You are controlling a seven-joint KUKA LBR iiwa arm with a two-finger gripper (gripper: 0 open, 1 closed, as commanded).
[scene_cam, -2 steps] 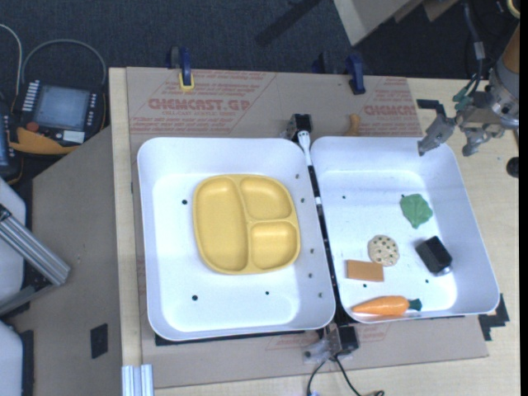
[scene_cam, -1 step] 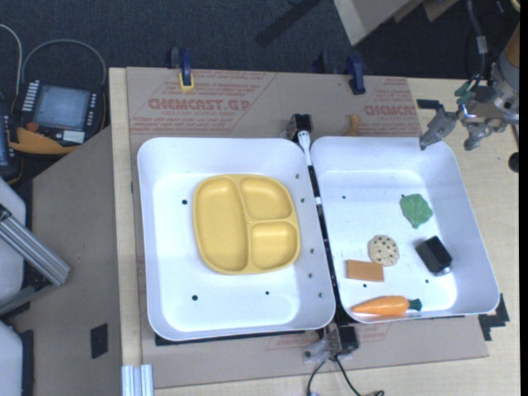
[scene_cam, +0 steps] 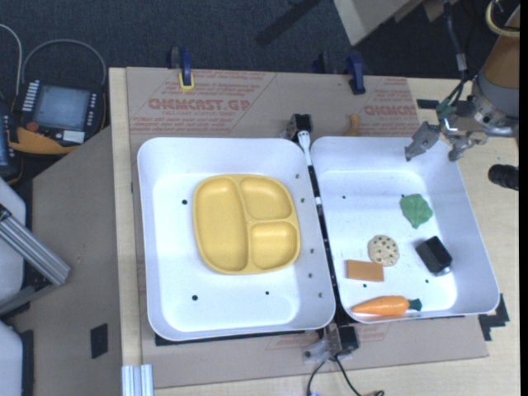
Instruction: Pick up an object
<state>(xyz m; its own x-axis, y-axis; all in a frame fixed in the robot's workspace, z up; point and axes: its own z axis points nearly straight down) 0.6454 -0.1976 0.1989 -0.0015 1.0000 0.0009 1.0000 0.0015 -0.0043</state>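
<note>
Five small things lie in the right bin (scene_cam: 462, 221), all in its near half. A green lump (scene_cam: 417, 209) sits farthest back, toward the bin's right wall. A black block (scene_cam: 433, 254) lies just in front of it, close to the right wall. A round speckled cookie (scene_cam: 383, 250) sits near the bin's middle, with an orange cracker (scene_cam: 364, 271) touching or just beside its front-left edge. A toy carrot (scene_cam: 385, 306) lies along the front wall, its green top pointing right. None is singled out by the task; any would serve.

The hand (scene_cam: 440, 139) hovers over the bin's far right corner, well apart from every object. Its two fingers look spread, with nothing between them: released, grasping nothing. The arm (scene_cam: 499, 81) reaches in from the desk's right edge.

Step in hand, as judged: approach, before any choice is committed. No object is lifted or touched.

The next move calls for travel toward the bin's front, then a descent over one object. The green lump is nearest and stands clear of its neighbours, so it looks the easiest target. The cookie and cracker lie flat and close together, likely harder to get fingers around. The carrot hugs the front wall, leaving little finger room on that side.

The left bin (scene_cam: 165, 246) holds a yellow divided plate (scene_cam: 246, 222), set toward its middle. It has no part in this step.
</note>
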